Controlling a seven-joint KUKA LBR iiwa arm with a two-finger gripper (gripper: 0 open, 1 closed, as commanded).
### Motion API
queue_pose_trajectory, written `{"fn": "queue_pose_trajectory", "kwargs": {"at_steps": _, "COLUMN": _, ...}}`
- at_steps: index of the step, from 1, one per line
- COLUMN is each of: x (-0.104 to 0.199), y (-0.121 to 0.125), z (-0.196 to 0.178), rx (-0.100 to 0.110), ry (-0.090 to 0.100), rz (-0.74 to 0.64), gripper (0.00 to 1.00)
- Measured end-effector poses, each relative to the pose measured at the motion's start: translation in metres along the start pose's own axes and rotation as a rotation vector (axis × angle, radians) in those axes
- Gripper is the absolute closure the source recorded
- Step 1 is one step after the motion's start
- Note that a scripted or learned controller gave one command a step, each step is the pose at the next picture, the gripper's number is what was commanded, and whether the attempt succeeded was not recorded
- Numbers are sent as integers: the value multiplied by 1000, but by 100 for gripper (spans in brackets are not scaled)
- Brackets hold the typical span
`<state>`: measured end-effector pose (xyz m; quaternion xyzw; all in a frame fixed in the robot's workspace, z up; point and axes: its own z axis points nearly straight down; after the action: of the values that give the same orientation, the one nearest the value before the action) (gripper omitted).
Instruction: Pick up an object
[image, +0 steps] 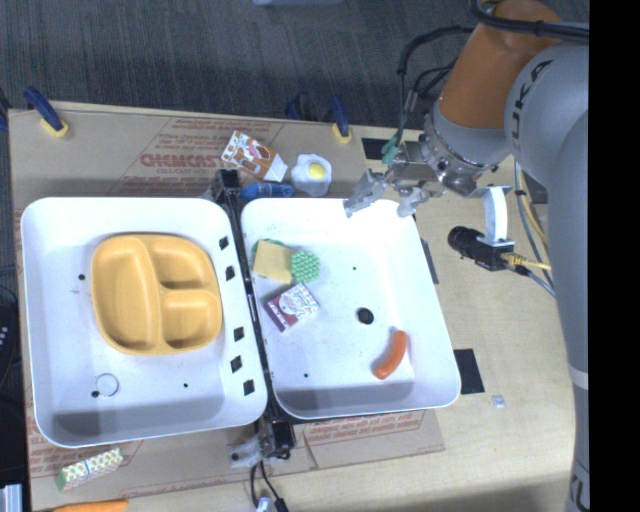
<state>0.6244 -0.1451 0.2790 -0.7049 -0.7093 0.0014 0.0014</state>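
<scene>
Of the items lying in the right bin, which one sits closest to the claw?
The yellow block at the bin's upper left, touching the green ball. The claw hovers over the bin's top edge; the packet and orange sausage lie lower.

Orange item (95, 506) cut off by bottom edge; arm (540, 90) cropped at top.

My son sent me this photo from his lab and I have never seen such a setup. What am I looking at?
It is one picture, taken by a camera fixed above a bench and looking down at a slant. The grey machine with the orange band is a robot arm reaching in from the right. Its pincer hangs over the far rim of the right bin, holding nothing. That bin contains a toy sausage, a small red packet, a yellow block and a green ball. The left bin holds a yellow divided tray.
</scene>
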Motion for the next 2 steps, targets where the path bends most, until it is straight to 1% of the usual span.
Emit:
{"fn": "queue_pose_trajectory", "kwargs": {"at_steps": 1, "x": 2, "y": -55, "z": 173, "rx": 0, "ry": 1, "rz": 125, "gripper": 0}}
{"fn": "queue_pose_trajectory", "kwargs": {"at_steps": 2, "x": 38, "y": 14, "z": 187, "rx": 0, "ry": 1, "rz": 366, "gripper": 0}}
